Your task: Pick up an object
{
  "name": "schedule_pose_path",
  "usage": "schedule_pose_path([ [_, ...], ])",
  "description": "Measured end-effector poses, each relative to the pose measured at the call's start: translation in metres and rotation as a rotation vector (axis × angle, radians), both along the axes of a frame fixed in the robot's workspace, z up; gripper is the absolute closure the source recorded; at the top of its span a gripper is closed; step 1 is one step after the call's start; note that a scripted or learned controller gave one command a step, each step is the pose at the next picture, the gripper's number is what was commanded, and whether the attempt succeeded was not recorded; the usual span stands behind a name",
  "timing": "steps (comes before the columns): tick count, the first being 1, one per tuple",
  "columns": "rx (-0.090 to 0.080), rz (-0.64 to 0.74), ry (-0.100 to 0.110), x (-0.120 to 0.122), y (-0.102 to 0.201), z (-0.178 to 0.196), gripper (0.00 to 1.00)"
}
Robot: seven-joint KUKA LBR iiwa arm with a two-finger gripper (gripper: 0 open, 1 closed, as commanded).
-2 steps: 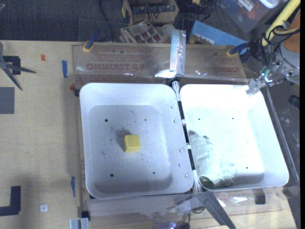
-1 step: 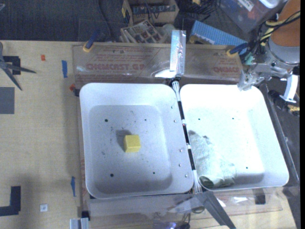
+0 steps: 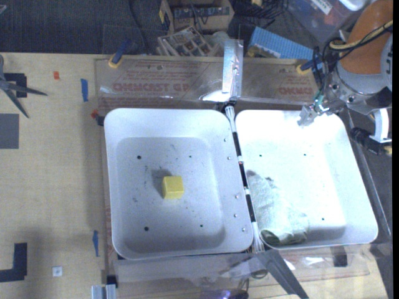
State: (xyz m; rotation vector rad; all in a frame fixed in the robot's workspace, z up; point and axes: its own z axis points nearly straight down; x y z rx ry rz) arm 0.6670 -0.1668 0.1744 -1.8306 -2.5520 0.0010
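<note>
Here, the camera view looks down on two shallow white bins set side by side. The left bin [image 3: 124, 136] holds one yellow block [image 3: 173, 187], lying near the middle of its floor, well apart from every wall. The right bin [image 3: 324, 142] holds a rolled whitish cloth [image 3: 274, 213], lying along its left wall and reaching the near corner.

The gripper [image 3: 308, 113] hangs over the far edge of the right bin, well apart from both objects and holding nothing. Whether the claw is spread or pressed together cannot be told at this size.

Handling estimate: the block appears small, light and rigid, possibly foam or plastic, with flat matte faces and squared edges. Take hold across two opposite side faces, approaching from above; the open floor around it leaves room for both jaws. The cloth appears soft, textured and limp. It would deform under a pinch, so the upper ridge of the roll is the likeliest hold.
</note>
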Motion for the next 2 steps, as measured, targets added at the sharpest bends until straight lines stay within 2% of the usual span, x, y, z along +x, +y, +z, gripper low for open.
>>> schedule_pose_path([
  [1,0.000,0.028,0.001,0.000,0.001,-0.015,1.00],
  [2,-0.001,-0.381,0.002,-0.033,0.017,0.036,1.00],
])
